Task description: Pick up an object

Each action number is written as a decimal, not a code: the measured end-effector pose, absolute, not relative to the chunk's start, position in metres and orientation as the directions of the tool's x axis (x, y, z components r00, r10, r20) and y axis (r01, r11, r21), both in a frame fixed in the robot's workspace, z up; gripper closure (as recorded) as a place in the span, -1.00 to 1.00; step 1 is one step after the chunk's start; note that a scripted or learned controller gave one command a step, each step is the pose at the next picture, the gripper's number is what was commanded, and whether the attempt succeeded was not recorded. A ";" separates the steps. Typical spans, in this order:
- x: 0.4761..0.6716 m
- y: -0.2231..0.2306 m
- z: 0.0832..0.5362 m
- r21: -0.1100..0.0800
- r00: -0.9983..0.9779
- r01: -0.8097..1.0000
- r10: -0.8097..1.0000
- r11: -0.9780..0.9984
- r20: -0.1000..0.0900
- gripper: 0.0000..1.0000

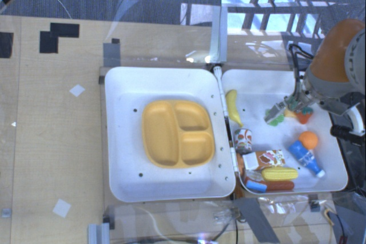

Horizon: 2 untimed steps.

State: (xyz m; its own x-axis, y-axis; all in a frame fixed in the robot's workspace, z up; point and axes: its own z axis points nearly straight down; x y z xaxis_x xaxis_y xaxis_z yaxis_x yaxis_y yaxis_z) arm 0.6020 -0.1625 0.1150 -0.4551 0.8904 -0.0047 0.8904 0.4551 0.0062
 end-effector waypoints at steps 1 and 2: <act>0.573 -0.206 0.138 0.006 -0.205 0.979 0.979 0.206 -0.004 -1.00; 0.666 -0.187 0.087 0.008 -0.008 1.000 1.000 0.008 -0.002 -1.00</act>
